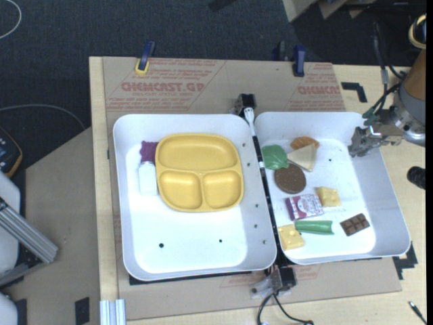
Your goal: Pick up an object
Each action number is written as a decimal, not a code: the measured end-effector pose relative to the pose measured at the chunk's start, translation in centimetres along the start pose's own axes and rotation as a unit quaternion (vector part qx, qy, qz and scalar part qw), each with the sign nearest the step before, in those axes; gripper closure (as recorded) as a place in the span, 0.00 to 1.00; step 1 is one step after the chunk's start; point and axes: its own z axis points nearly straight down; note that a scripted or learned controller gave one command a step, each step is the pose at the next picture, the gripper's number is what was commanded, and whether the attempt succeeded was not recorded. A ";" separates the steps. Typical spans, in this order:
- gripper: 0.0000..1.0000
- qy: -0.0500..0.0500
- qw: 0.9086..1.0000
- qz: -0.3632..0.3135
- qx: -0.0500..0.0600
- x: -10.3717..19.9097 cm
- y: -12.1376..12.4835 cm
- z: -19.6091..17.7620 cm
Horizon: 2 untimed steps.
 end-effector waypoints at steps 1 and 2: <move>1.00 0.001 1.000 -0.003 0.001 4.7 1.7 -0.5; 1.00 0.003 1.000 -0.003 0.004 10.7 1.4 -0.5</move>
